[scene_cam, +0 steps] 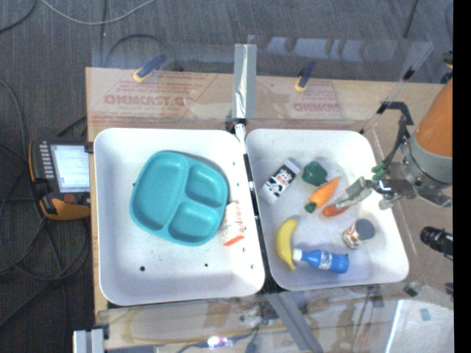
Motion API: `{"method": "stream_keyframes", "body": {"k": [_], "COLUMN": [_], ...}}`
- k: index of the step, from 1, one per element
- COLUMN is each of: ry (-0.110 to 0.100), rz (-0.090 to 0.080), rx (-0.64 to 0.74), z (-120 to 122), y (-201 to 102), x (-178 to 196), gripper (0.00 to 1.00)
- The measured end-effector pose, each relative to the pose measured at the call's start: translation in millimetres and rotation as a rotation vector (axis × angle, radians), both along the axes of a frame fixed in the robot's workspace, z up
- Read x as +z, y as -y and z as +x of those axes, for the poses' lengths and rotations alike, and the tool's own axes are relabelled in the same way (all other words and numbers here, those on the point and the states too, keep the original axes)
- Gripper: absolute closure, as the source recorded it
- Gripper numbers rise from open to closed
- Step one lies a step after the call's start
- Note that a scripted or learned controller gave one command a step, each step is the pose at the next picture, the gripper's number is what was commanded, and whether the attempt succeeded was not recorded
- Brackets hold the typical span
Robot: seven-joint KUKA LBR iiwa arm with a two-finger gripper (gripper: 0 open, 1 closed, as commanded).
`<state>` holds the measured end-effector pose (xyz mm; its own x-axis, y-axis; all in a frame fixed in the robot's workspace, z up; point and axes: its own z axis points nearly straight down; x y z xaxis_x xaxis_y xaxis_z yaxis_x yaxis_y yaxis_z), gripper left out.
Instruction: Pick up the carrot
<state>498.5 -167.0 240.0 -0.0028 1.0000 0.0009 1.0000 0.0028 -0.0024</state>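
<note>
We find the carrot [324, 193] lying in the right bin [383, 267], tilted, green top toward the lower left, just below a dark green pepper-like toy [314, 172]. The claw [358, 190] sits low over the bin, just right of the carrot; a slim orange-red piece [337, 209] lies at its tip, and we cannot tell whether that piece is between the fingers. Finger spacing is not legible. We judge the step to be the approach: the carrot itself is not held. The next move calls for shifting left and aligning across the carrot's body.

Nearby: a small milk carton [281, 180], a banana [285, 242], a blue bottle [321, 260] and a small can [358, 233]. The pepper and the orange-red piece crowd the carrot most. The left bin [118, 271] holds a teal divided plate [179, 196] and 1 small orange-and-white bottle [233, 225].
</note>
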Motion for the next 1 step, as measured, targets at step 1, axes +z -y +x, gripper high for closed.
{"method": "stream_keyframes", "body": {"k": [1], "ry": [-0.002], "rz": [0.000], "rx": [-0.132], "z": [60.7], "y": [-32.8], "x": [-75.6], "gripper": [0.00]}}
